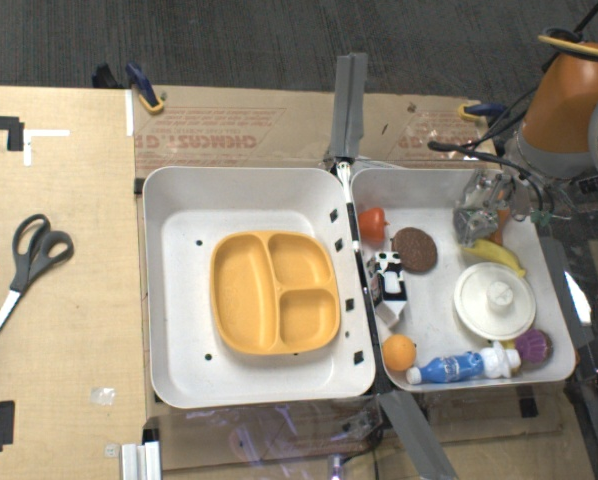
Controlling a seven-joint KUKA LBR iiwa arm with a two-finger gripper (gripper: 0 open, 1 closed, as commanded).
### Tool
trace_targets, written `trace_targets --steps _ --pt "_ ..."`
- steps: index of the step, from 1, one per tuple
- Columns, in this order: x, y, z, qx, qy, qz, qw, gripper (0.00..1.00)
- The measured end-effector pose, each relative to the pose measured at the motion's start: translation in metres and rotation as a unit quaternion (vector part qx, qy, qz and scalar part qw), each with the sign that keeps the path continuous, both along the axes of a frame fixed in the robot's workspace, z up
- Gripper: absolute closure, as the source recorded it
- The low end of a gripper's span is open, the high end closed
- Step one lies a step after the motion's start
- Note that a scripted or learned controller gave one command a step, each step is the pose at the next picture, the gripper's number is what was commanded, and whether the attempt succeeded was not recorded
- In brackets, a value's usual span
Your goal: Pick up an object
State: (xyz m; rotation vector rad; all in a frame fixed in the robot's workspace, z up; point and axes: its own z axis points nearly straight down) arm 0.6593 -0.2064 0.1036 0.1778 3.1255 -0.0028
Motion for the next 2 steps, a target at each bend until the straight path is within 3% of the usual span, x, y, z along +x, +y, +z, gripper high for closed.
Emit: trace_targets --steps 1,2 --pt "0.0 0.0 0.0 0.0 0.0 0.0 1.0 0.0" --pt "-0.015 0.02 -0.012 0.0016 0.005 -0.063 0.998 0.0"
